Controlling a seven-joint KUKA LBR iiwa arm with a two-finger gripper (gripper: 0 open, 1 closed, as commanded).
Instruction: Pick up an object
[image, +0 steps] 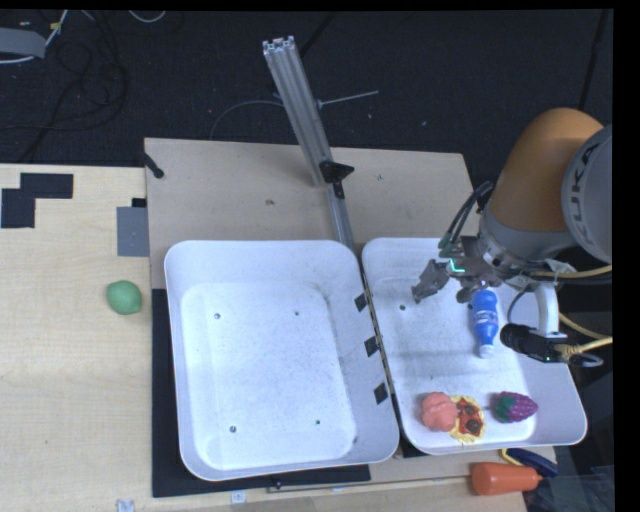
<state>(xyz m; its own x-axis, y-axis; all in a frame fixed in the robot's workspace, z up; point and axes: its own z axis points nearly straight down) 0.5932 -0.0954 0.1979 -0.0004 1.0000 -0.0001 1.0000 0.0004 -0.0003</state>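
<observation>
We see the gripper (452, 282) with fingers spread, holding nothing, above the right bin (425, 345). A blue bottle (484, 318) lies just right of it; toy food (451, 414) sits at the near edge.

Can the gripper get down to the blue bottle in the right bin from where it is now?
Probably yes. The gripper hangs over the right bin, and the blue bottle lies just beside it on the bin floor with nothing on top. The purple toy and orange toy sit apart, nearer the front rim.
</observation>
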